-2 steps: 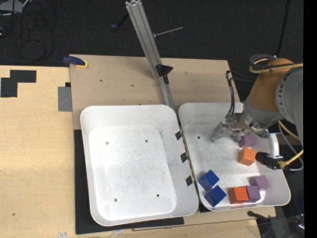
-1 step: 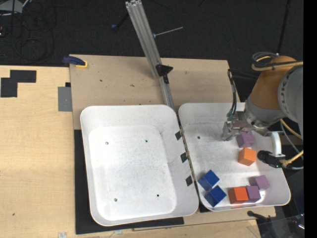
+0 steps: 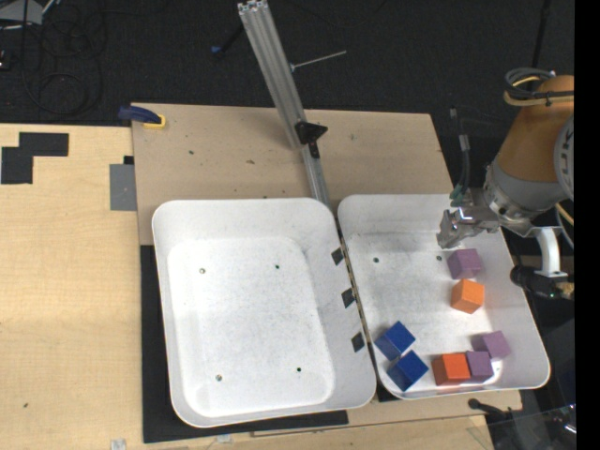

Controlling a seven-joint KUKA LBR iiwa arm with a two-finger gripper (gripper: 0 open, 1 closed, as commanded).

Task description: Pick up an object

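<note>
We see our pincer low over the right bin, toward that bin's upper right, with the grey arm and its orange band coming in from three o'clock. Whether the pincer is spread or pressed together we cannot tell; nothing visible sits in it, so we judge that no object has been picked up.

The relation that matters is this: the nearest candidate, a purple block, lies just beside the pincer at about five o'clock from it, close but seemingly not touching. An orange block sits just beyond the purple one along nearly the same six o'clock line. The purple block looks roughly cubic, so we find no long axis to line up with; its faces appear slightly turned against the bin's walls.

The remaining objects crowd the bin's lower edge, well apart from the pincer: two blue blocks at about seven o'clock, and a cluster of a second orange block with two more purple blocks at six o'clock. The left bin lies at nine o'clock on the tabletop.

In our judgement, the coming move calls for a short shift toward five o'clock and a descent around the nearest purple block; the neighbouring orange block leaves little room on that side.
</note>
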